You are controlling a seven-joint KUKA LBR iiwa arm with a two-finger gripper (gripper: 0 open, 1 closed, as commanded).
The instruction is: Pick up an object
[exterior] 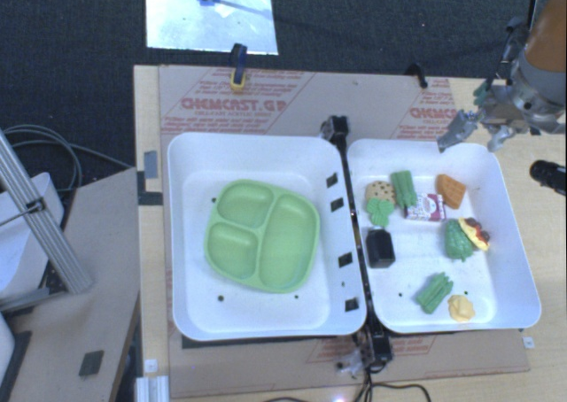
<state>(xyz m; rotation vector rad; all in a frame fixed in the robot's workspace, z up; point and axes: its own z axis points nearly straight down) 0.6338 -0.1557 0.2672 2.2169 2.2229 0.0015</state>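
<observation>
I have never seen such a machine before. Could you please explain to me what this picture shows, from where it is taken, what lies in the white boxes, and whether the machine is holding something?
The picture comes from one camera fixed above a bench, looking down at a slant. At the upper right you see the end of a robot arm with its gripper, hanging over the far corner of the right bin. I see nothing between its fingers.

The left bin holds a green divided tray. The right bin holds small toy-like items: a black block, an orange piece, a yellow piece, a cookie-like piece and several green pieces, one at the front.
</observation>
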